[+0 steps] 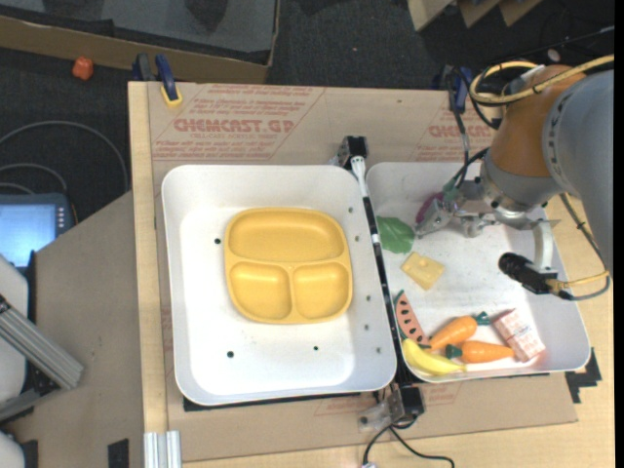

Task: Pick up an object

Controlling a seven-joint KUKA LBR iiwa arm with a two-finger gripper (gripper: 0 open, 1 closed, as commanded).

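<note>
- Several small toy foods are seen in the right bin (575, 344): a green leaf (395, 233) at its left wall, a cheese wedge (423, 270) just near of it, and a watermelon slice (410, 321), banana (429, 360), two carrots (465, 340) and a pink carton (518, 335) along the near side.
- The gripper (458, 213) is held low over the far part of that bin, just right of the leaf; whether the jaws are wide or narrow cannot be told, and nothing is seen between them.
- A yellow divided plate (289, 263) is left in the left bin (185, 291).
- The leaf is judged light, thin and probably soft; a pinch across its middle is advised, though its closeness to the wall may hinder this.
</note>
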